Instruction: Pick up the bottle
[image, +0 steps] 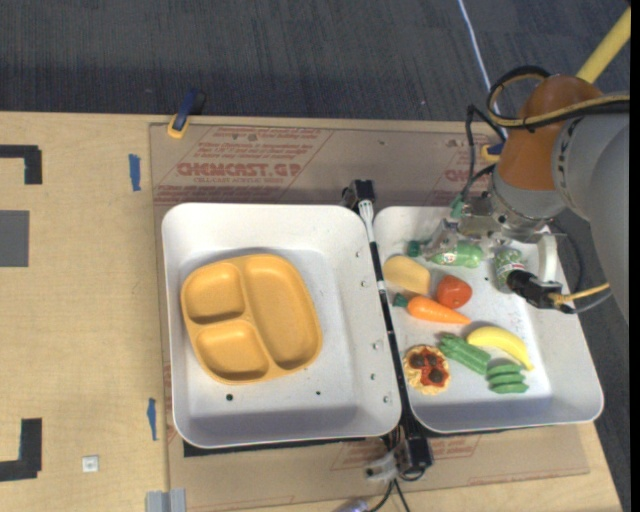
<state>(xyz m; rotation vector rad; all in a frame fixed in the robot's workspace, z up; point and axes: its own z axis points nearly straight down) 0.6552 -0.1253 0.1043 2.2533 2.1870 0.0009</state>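
Where hand (470, 235) hovers, bottle (452, 256) below.

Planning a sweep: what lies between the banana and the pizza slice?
In the camera view, a green pea pod lies between the banana and the pizza slice.

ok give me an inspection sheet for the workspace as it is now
surface: cardboard-covered bench with two white bins, left bin and right bin, side by side
job's things: clear bottle with green contents lying in the right bin's far part, under the arm's wrist
clutter: toy food in the right bin: potato, tomato, carrot, banana, green pea pods, small pizza; yellow divided plate in the left bin
grippers: pincer low over the bottle; a grasp cannot be confirmed
cables: black and yellow cables looping off the wrist
surroundings: dark carpet, blue tape marks, clamps on the bench edge
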